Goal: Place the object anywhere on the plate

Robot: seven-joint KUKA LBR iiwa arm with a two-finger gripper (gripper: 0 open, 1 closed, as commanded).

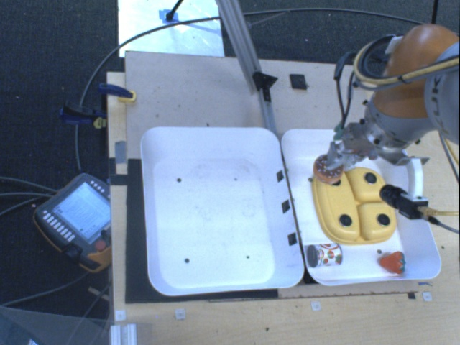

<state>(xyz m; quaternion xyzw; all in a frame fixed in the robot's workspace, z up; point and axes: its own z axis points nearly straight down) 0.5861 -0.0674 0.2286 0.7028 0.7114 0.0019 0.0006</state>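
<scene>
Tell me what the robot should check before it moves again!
1. Plate lies flat in the right bin: ok.
2. End effector is over the plate's upper-left corner: ok.
3. A brown round object sits right at the end effector's tip, at the plate's edge: ok.
4. The object is truly gripped: cannot tell.
5. Can and strawberry lie off the plate, out of the way: ok.
6. The object is fully on the plate: cannot tell; it looks to overhang the edge.
</scene>
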